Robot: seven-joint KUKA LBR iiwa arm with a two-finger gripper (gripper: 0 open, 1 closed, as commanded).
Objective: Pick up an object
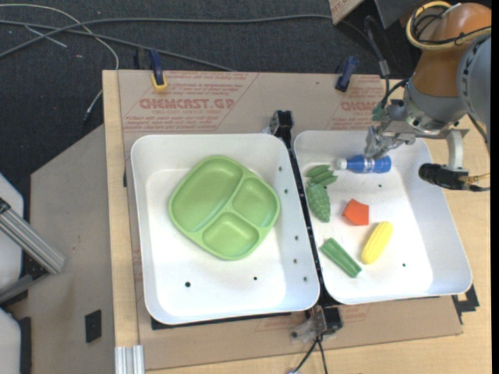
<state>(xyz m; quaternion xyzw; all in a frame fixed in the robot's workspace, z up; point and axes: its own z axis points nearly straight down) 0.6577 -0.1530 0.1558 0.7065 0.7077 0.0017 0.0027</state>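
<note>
- My gripper (380,148) sits at the upper right of the frame, fingers pinching the blue bottle (365,164).
- The bottle lies in the right bin (448,248).

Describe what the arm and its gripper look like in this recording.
The arm is a rounded grey body with a broad orange band above the wrist. Yellowish cables loop around the top of the orange section. Below it sits a metallic grey gripper, narrow and angular. A black cylindrical fitting with thin wires juts out beside the wrist.
</note>
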